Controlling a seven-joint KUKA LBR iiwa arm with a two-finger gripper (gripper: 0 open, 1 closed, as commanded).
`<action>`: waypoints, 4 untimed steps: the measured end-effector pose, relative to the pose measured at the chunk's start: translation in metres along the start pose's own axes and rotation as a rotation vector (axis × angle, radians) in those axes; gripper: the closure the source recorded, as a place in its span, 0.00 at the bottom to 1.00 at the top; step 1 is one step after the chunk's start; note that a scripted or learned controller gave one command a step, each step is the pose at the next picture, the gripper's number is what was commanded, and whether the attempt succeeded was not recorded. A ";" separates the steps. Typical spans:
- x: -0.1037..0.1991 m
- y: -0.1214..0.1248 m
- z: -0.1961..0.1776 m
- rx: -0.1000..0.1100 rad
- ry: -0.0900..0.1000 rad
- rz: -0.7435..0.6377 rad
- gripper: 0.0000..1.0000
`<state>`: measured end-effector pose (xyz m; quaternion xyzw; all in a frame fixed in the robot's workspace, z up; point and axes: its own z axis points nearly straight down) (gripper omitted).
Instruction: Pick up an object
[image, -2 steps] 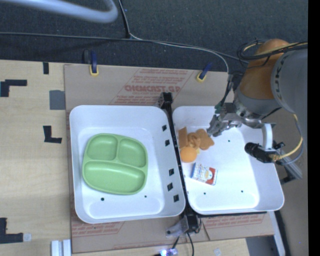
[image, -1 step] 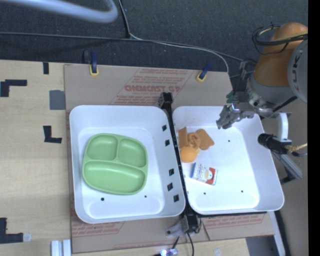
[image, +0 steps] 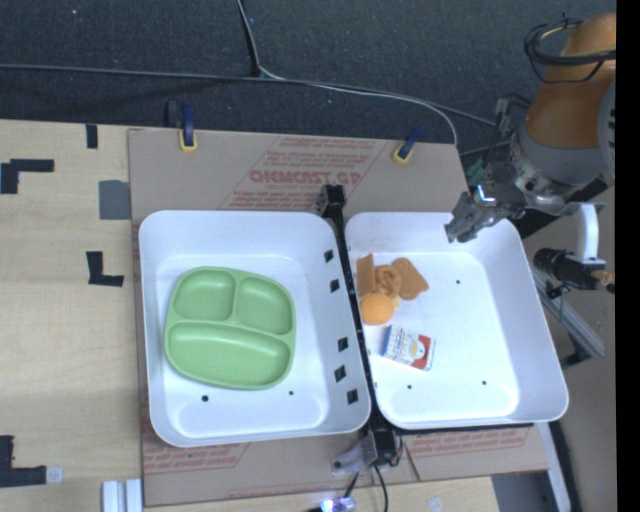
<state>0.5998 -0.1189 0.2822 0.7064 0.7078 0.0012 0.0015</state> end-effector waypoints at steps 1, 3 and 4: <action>0.052 0.015 0.013 0.005 0.001 -0.004 1.00; 0.147 0.021 0.025 0.006 0.000 -0.003 1.00; 0.203 0.021 0.026 0.005 0.001 -0.005 1.00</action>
